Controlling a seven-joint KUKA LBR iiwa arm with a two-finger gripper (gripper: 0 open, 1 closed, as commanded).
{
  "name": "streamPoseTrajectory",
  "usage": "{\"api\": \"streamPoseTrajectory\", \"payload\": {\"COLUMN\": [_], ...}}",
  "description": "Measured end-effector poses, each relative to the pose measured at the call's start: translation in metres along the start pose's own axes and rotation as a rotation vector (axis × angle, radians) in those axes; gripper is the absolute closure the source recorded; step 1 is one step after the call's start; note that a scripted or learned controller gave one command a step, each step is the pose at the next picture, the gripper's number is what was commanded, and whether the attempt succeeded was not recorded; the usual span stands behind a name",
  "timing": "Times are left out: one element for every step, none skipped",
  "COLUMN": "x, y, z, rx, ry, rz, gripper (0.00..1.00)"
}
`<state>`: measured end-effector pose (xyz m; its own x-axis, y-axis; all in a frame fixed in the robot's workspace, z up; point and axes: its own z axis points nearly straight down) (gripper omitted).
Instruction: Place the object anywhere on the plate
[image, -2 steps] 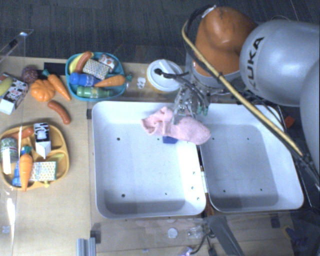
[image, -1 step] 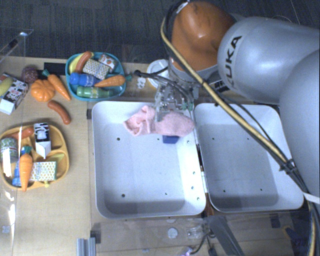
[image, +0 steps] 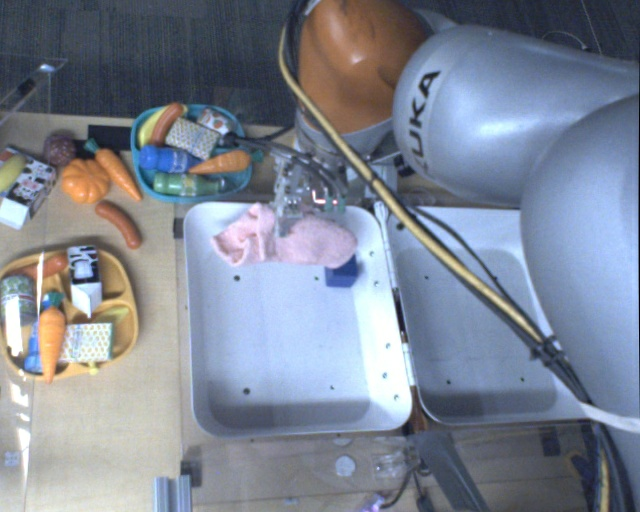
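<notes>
KUKA arm (image: 520, 120) overhead; tool (image: 300, 205) over pink cloth (image: 290, 240).

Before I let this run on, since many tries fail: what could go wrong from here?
1. The pincer sits over the pink cloth at the far edge of the left bin; limp cloth may slip out or only partly lift.
2. The blue block touches the cloth's edge and could be dragged along.
3. I can't make out a plate among the toys left of the bin, so the drop may miss.
</notes>
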<state>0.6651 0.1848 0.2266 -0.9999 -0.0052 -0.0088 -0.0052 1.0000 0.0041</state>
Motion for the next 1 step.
{"api": "streamPoseTrajectory", "payload": {"x": [-0.0002], "y": [-0.0002], "z": [-0.0003], "rx": [0.000], "ry": [-0.001], "rz": [0.000], "gripper": [0.00]}}
